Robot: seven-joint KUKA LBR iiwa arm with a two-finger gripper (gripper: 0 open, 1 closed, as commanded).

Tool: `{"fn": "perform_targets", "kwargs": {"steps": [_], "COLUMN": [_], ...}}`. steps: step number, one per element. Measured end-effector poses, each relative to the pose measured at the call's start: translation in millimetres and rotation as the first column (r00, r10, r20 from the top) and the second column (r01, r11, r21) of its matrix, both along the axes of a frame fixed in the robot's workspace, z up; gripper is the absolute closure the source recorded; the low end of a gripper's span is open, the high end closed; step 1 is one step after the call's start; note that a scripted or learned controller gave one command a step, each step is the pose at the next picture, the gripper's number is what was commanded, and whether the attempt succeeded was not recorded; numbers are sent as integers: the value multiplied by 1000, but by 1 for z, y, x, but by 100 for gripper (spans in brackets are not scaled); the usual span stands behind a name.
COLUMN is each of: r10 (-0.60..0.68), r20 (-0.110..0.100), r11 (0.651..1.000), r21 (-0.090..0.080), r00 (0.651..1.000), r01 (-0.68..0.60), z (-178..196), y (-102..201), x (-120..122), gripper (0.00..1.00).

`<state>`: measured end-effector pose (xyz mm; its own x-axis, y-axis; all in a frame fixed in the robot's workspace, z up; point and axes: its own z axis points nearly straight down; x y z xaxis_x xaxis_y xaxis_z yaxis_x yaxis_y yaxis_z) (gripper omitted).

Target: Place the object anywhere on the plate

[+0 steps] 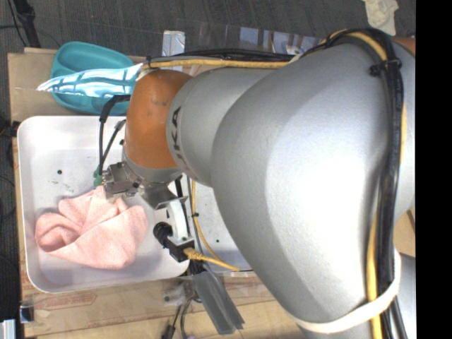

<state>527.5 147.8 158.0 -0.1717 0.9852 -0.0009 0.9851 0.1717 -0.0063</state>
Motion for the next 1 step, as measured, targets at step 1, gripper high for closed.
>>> {"fn": "perform_targets", "kwargs": {"steps": [1], "r10": [-52], "r20": [3], "r11": [999], "r21": [2], "r00": [999], "r01": [52], "z": [34], "y": [-81], "x": [-51], "gripper": [100]}}
